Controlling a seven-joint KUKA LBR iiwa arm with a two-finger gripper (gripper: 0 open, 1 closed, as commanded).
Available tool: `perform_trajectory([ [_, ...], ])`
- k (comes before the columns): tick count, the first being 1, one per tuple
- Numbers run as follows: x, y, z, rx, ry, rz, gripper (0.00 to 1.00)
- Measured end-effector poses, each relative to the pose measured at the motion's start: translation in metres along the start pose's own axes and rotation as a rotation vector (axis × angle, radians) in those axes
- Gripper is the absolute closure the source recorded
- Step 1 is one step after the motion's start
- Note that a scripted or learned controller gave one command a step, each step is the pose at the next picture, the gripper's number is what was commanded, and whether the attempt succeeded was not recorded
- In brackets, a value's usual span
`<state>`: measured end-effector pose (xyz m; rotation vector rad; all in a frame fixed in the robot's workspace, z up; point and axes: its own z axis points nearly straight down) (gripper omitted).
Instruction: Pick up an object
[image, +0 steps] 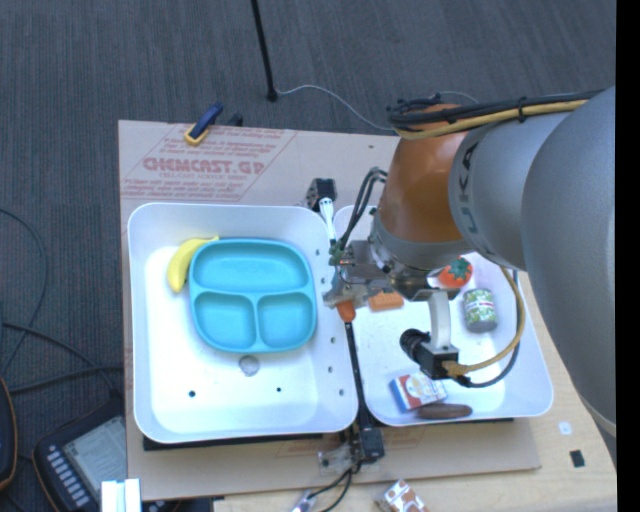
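The grey arm is seen reaching in from the right, above the right bin. The left bin is set just beside the right bin on the worktop. A blue divided plate is laid in the left bin, with a banana touching the plate's far left edge. The hand is held over the right bin's left rim; whether it is open or closed cannot be told. An orange piece is seen just beside the hand. Within the right bin, a small can, a strawberry and a carton are scattered.
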<state>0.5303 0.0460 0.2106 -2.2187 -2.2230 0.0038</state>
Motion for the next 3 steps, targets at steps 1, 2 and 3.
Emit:
perform_trajectory([
  [1,0.000,0.000,-0.009,0.001,-0.001,-0.001,1.00],
  [2,0.000,0.001,-0.019,0.001,-0.001,-0.001,1.00],
  [3,-0.001,0.001,-0.028,0.002,-0.002,-0.001,1.00],
])
